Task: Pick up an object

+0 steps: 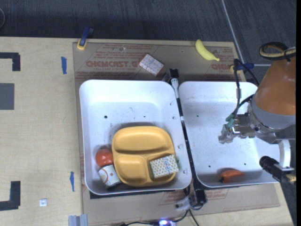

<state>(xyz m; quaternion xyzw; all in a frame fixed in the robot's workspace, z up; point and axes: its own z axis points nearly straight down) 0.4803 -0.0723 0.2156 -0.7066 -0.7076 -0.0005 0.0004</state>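
In the right bin (207, 102) an orange carrot-like piece (231, 174) lies near the front wall. My gripper (227, 134) hangs over the right half of that bin, above and behind the orange piece and apart from it. The left bin (94, 102) holds a yellow divided plate (136, 147) with a small patterned block (163, 166) on its front right compartment. A red and white rounded object (106, 166) sits against the plate's left side.
A yellow banana (206, 51) and a small patterned box (151, 64) lie on the cardboard behind the bins. A black clamp (174, 74) sits where the two bins meet at the back. The arm's grey and orange body (277, 98) covers the right bin's right edge.
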